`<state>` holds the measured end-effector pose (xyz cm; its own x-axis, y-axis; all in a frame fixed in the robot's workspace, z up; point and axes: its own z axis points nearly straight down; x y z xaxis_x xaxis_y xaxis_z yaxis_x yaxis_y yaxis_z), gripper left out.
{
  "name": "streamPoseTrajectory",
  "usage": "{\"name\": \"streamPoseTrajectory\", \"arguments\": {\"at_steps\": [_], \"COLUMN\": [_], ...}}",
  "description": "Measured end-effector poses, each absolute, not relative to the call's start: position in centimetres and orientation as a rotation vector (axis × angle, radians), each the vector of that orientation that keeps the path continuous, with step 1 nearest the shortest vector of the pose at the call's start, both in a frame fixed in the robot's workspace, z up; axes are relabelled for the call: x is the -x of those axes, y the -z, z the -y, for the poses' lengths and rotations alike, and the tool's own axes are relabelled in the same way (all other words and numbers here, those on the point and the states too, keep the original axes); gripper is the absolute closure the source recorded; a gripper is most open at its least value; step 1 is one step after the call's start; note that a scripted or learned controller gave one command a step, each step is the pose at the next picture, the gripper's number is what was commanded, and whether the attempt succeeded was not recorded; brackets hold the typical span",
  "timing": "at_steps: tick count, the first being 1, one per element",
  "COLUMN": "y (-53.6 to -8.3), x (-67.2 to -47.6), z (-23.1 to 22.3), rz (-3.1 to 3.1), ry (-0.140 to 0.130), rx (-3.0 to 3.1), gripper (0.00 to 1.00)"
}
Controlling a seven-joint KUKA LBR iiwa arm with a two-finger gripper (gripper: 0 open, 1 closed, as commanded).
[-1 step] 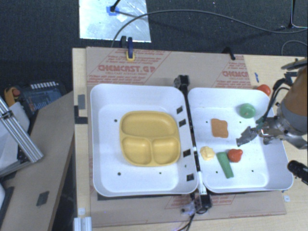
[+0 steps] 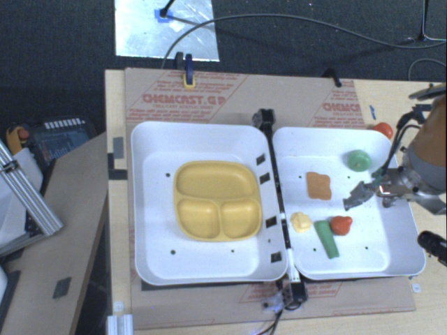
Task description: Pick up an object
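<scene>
gripper (image 2: 357, 195) is hovering over the right bin (image 2: 398, 253), just above the red piece (image 2: 341, 224) w/ green stick (image 2: 326, 239) beside it. can't tell jaw opening; nothing visibly held. best: centre over red piece, clear of stick, then descend straight.

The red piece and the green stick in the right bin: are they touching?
Cannot tell. In the camera view the red piece sits against the green stick's upper end; no gap shows.
</scene>
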<state>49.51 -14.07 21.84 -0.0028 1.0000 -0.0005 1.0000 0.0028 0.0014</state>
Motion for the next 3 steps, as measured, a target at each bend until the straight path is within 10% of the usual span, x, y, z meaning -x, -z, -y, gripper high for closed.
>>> {"name": "streamPoseTrajectory", "arguments": {"at_steps": [3], "y": [-8.7], "x": [-50.3], "z": [14.0], "rz": [-2.225], "ry": [-0.006], "rx": [-2.220], "gripper": [0.00]}}
